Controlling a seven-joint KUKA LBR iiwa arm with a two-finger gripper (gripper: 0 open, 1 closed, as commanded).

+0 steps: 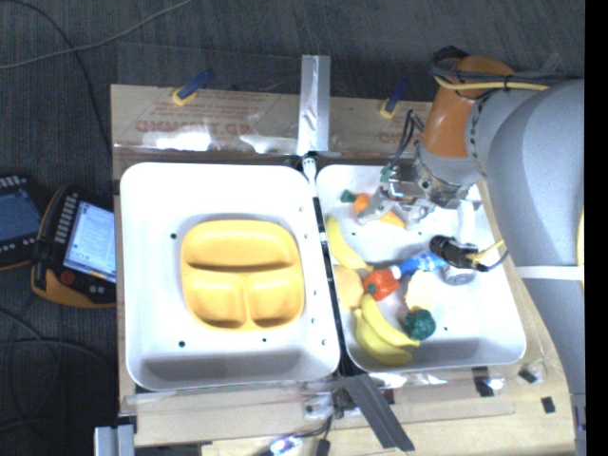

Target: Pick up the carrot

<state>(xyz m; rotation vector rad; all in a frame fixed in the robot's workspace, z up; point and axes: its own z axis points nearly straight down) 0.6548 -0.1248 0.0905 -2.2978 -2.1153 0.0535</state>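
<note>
The gripper (397, 200), its fingers' spread impossible to tell, hangs over the carrot (358, 200) at the right bin's (508, 335) far-left corner, where the wall and a crowding banana (340, 245) could deflect a grasp.

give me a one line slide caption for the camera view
KUKA arm's gripper sits low in the right bin over the carrot, beside bananas; yellow tray in left bin.

Divided tray (243, 272) in left bin (152, 255), carrot (358, 200) at right bin's (494, 335) far-left corner, bananas (380, 335) nearer front
</note>
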